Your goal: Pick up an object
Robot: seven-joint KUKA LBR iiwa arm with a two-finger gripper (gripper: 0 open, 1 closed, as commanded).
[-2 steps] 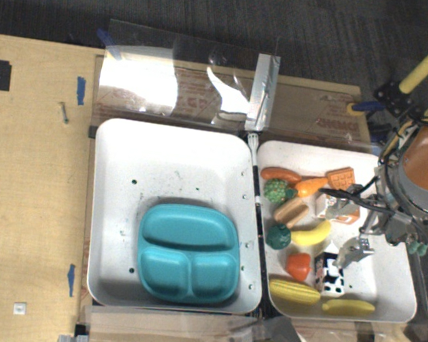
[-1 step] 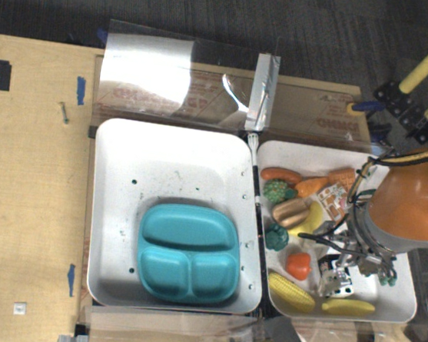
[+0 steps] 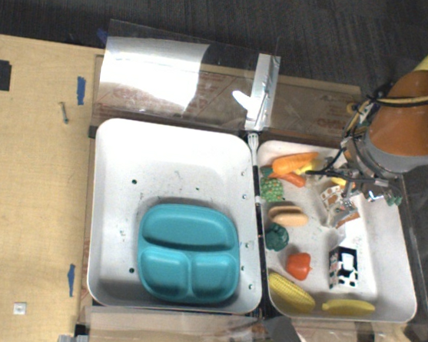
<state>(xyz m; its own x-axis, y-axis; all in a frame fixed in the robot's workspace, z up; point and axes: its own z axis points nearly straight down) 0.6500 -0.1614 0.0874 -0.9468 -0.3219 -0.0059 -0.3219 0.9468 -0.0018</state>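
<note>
White bins (image 3: 111, 192), two of them, are sitting under our arm.
We are seeing one teal three-section tray (image 3: 187, 252) on the left; on the right, one carrot (image 3: 296, 165), two yellow pieces, one red ball (image 3: 298, 263). Our gripper (image 3: 344, 196) is hovering there, its grip impossible to tell.

In the right bin (image 3: 401, 255) lie small toy foods: an orange carrot (image 3: 294, 164) at the top, a green piece (image 3: 273, 189), a bun (image 3: 287, 213), a dark green ball (image 3: 276, 237), a red tomato (image 3: 298, 264), a corn cob (image 3: 290, 292), a banana (image 3: 348, 305) and a black-and-white carton (image 3: 344, 267)
</note>
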